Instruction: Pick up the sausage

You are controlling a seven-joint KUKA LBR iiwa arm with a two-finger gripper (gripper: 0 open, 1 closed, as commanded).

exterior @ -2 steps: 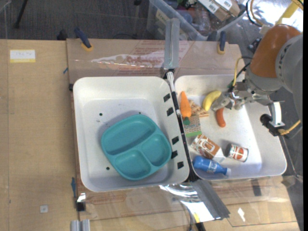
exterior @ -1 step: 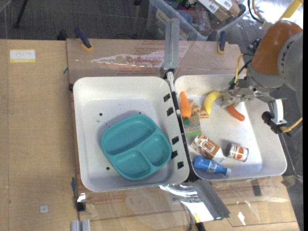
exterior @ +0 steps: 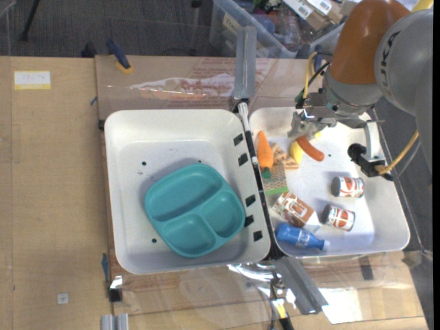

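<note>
The sausage point(exterior: 313, 150) is a short red-orange piece lying on the floor of the right bin point(exterior: 385, 205), near its back left. A yellow item point(exterior: 296, 150) touches its left end. My gripper point(exterior: 301, 128) hangs just above and slightly left of the sausage, at the end of the grey arm with the orange band. The wrist body hides most of the gripper, and the sausage seems to rest on the bin floor rather than in the gripper.
In the right bin, an orange carrot point(exterior: 264, 150) lies along the left wall, with a green patterned pack point(exterior: 277, 178), a brown carton point(exterior: 294, 208), a blue bottle point(exterior: 300, 237) and two cans point(exterior: 348, 187) point(exterior: 338, 217). The left bin point(exterior: 124, 157) holds a teal divided plate point(exterior: 194, 210).
</note>
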